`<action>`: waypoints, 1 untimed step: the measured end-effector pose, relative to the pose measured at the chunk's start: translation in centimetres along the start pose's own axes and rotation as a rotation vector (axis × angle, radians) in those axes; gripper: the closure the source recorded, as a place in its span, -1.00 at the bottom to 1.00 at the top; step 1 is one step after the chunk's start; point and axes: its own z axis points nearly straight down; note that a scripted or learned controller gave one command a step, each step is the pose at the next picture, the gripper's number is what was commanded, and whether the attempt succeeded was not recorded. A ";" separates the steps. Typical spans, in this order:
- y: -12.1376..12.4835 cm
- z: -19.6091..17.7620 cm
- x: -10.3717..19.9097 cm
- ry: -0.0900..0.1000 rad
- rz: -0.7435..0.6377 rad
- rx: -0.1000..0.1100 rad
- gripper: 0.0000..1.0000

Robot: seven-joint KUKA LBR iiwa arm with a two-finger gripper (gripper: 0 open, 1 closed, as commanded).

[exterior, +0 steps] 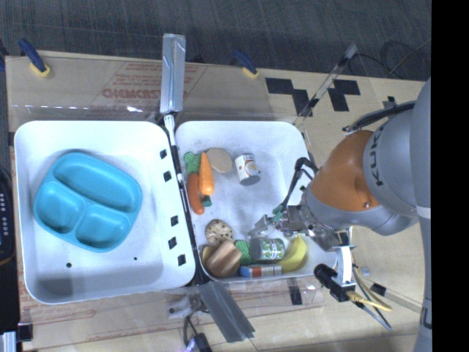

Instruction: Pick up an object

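The grey arm with its orange band (350, 178) reaches in from the right over the right bin (282, 134), and its bulk hides that bin's right wall and near right corner. The end effector (265, 227) sits low over the clutter at the bin's near edge; its tips are lost among wrist hardware and objects, so I cannot tell how they stand or whether anything is pinched. Just beneath lies a green-labelled can (269, 249) on its side, touching a banana (297, 254) partly covered by the wrist. Left of the can are a bread-like brown piece (222, 258) and a cookie (218, 231), and a marker-like stick (259, 271) lies along the near wall. Farther off, a carrot (207, 174) and an orange-red vegetable (195, 193) lie by the left wall, with a tan oval object (219, 159) and a small tipped can (248, 168), label unreadable. The left bin (44, 141) holds a blue divided plate (86, 200).
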 end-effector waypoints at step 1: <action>0.0 0.0 0.2 0.000 -0.002 -0.001 -1.00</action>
